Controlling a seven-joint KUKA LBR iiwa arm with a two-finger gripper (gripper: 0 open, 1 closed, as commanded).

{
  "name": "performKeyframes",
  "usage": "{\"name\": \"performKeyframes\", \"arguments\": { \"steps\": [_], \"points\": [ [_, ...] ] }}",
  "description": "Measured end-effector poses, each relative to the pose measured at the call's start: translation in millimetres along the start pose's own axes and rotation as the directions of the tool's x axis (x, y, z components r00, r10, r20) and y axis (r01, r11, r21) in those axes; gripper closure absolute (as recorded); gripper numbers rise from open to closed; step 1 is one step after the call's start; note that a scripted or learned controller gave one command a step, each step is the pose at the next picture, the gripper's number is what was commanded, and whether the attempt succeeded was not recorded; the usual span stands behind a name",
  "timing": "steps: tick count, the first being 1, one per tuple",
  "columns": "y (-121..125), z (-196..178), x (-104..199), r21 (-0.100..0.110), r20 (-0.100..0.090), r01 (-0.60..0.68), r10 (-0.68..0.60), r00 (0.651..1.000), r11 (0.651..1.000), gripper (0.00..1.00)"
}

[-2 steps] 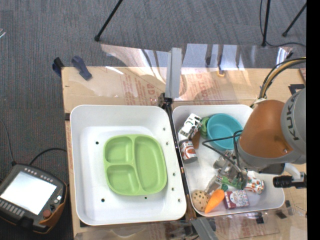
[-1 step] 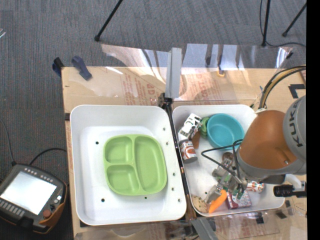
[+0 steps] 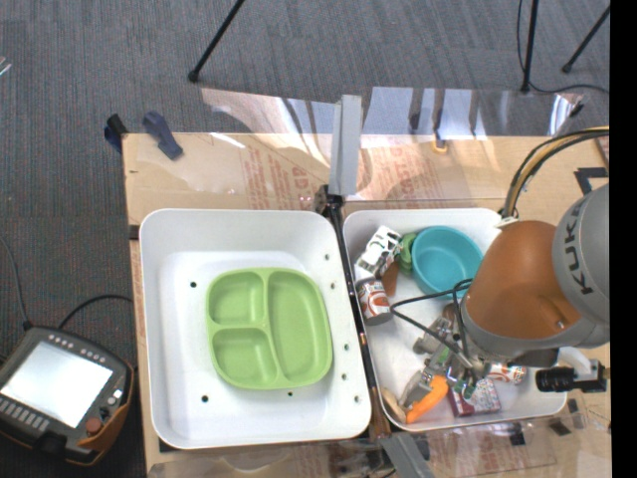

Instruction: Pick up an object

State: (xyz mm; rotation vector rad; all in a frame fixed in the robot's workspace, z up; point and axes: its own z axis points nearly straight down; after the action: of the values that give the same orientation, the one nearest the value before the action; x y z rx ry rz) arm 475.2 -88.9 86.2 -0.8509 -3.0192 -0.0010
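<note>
The right bin (image 3: 370, 357) holds several small items: a teal bowl (image 3: 445, 258) at the back, a black-and-white packet (image 3: 378, 250), a small can (image 3: 374, 300), an orange carrot-like piece (image 3: 428, 399) and a patterned card (image 3: 482, 394) near the front. My gripper (image 3: 445, 363) hangs low over the front of this bin, just above the orange piece, under the arm's orange band (image 3: 518, 282). Its fingertips are lost among the clutter. A green divided plate (image 3: 269, 328) lies in the left bin (image 3: 174, 267).
A clear upright divider (image 3: 346, 152) stands behind the seam between the bins. A teach pendant (image 3: 62, 386) lies on the floor at the left. Tripod legs (image 3: 221, 30) stand behind the bench. Cables (image 3: 542, 157) loop off the arm at the right.
</note>
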Motion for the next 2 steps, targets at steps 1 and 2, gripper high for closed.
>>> {"name": "performKeyframes", "arguments": {
  "steps": [1, 2],
  "points": [
    [-0.2, -8.9, -0.1, 0.0, -0.002, 0.002, -0.002, 1.0, 1.0, 1.0],
    [50.4, -141.4, 10.9, -0.006, 0.017, 0.135, -0.135, 0.991, 0.991, 1.0]
  ]
}}
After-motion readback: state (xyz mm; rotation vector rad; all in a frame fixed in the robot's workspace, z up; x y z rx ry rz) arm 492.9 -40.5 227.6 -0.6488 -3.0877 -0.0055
